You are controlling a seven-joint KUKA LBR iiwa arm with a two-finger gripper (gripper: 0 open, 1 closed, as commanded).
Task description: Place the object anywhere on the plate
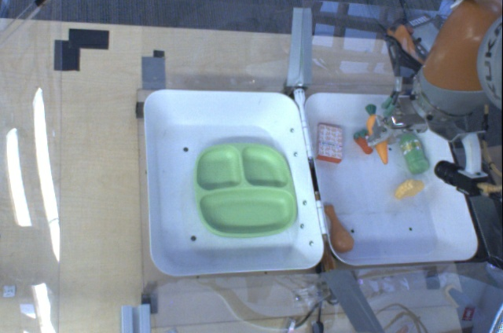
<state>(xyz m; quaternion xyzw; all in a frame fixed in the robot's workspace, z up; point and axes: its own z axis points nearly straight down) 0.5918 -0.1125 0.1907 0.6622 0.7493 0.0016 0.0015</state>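
A green divided plate [245,191] lies in the middle of the left bin [169,245]. The right bin [440,241] holds the loose objects: a red and white box [330,143], small orange carrots [382,151], a green bottle [414,155], a yellow piece [408,188] and a brown-orange piece [338,229] by the divider. My gripper [395,118] hangs low over the far part of the right bin, right beside the carrots and the green bottle. I see nothing clearly held in it.
A metal divider [308,166] separates the two bins. The arm's grey and orange wrist [464,49] covers the right bin's far right corner. Cables run along the bench behind the bins.
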